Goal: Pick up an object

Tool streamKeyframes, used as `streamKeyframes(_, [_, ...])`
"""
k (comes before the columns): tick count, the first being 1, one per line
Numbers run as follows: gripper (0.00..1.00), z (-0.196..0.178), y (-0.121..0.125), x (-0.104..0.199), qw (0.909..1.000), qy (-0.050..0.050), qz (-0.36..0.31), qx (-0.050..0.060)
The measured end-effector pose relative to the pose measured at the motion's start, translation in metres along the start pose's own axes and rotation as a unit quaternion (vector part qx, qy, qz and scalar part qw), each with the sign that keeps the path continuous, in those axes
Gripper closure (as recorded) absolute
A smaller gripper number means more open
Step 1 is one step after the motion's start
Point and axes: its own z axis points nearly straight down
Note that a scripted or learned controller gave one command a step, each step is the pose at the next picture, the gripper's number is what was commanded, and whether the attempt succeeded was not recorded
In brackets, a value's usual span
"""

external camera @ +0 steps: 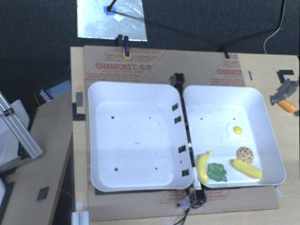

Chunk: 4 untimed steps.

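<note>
Two shallow white plastic bins sit side by side on a tan cardboard-topped bench (154, 67), touching along a centre seam w/ black clips.

Left white bin (101, 125): bare floor w/ a few small dark dots.

Right white bin (215, 102): all the items sit in its near half.
- Fried-egg toy, white w/ yellow yolk (237, 130), towards the right wall, lying flat, apart from the others.
- Round tan cookie w/ dark chips (244, 154), just nearer than the egg.
- Yellow corn cob (247, 168), lying at a slant, right by the cookie's near edge; touching or not, can't tell.
- Curved yellow banana (203, 166), near-left corner, close to the seam.
- Flat green leafy piece (217, 172), just right of the banana, touching or slightly overlapping it.

Grey claw (281, 93) shows at the far right edge, over the bench outside the right bin, w/ an orange bit just beside it. Too small and cut off by the edge: can't tell its state. Well apart from every item in the bin.

Far side, beyond the bench: shiny silver square sheet (111, 12) on dark carpet.
</note>
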Motion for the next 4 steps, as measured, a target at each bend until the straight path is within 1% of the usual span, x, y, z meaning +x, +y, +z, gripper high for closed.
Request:
streamKeyframes(1, [0.0, -0.094, -0.024, 0.096, 0.9999, 0.001, -0.011, -0.013])
streamKeyframes(2, [0.0, -0.133, -0.036, 0.087, 0.9999, 0.0, -0.008, -0.009])
streamKeyframes(3, [0.0, -0.131, -0.036, 0.032, 1.0, -0.001, -0.004, -0.008])
streamKeyframes(4, [0.0, -0.13, -0.036, -0.033, 1.0, -0.002, -0.003, -0.007])
